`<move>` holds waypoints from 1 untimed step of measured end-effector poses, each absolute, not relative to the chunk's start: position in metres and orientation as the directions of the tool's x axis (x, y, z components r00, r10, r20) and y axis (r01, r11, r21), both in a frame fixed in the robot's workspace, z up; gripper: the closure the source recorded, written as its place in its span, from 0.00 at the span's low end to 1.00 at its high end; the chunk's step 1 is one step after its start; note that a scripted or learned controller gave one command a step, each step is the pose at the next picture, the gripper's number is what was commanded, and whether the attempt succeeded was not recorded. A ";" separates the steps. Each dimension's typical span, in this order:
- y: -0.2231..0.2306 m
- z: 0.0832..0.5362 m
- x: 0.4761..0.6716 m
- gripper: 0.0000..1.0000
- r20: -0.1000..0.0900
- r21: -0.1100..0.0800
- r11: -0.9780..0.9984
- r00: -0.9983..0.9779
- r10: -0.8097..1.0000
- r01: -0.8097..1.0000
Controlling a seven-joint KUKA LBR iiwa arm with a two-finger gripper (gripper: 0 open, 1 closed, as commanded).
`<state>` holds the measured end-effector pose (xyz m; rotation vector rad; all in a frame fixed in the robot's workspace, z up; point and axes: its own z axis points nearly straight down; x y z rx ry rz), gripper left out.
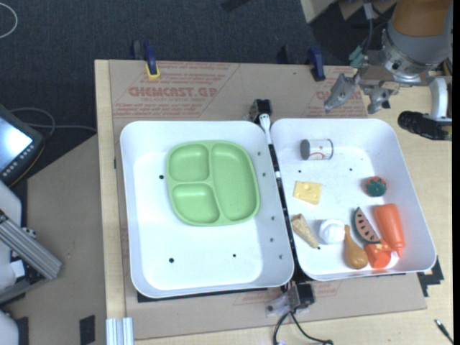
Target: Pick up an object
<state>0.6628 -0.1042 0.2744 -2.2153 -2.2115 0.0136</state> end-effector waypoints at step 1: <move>-0.104 0.283 0.665 0.00 0.000 -0.001 0.000 0.000 1.000 1.000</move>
